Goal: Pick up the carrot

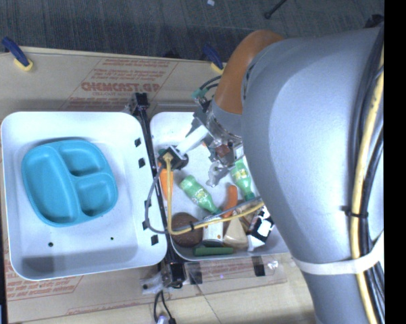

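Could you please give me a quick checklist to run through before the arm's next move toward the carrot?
1. Carrot located: ok, lying by the left wall of the right bin.
2. Pincer over the right bin: ok, right of the carrot.
3. Carrot in the pincer: not ok, it lies apart.
4. Room around the carrot: not ok, a green bottle lies close beside it and a yellow cable passes near.
5. Blue tray out of the way: ok, in the left bin.

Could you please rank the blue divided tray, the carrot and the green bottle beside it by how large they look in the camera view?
1. Blue divided tray, clearly the largest.
2. Carrot and green bottle: similar in apparent size, so unranked.
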Robot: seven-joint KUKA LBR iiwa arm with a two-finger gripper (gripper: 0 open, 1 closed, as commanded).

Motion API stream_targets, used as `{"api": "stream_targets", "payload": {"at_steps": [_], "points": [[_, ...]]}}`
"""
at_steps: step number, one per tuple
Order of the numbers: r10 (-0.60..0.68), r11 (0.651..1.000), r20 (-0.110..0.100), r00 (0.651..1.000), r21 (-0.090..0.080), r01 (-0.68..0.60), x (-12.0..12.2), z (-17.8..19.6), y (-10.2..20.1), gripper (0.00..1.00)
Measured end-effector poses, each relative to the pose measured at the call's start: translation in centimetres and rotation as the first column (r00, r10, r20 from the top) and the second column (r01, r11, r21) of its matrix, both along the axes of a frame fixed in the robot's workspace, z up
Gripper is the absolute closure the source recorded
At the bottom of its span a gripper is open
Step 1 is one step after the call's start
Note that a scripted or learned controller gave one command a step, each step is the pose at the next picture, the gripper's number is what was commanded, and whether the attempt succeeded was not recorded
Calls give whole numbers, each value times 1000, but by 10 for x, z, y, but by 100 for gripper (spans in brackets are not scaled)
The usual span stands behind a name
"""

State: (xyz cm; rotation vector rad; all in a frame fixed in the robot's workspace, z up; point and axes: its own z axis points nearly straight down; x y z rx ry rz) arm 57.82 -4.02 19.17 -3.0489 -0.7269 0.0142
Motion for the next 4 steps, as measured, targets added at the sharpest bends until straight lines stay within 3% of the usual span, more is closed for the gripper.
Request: {"api": "stream_targets", "payload": {"at_steps": [1,2,4], "points": [[-110,994,3,994,-6,110,1,0,-14,0],[-251,968,-2,968,-5,251,-6,-1,-7,0],[-251,968,-2,968,-3,251,-5,-1,-7,0]]}}
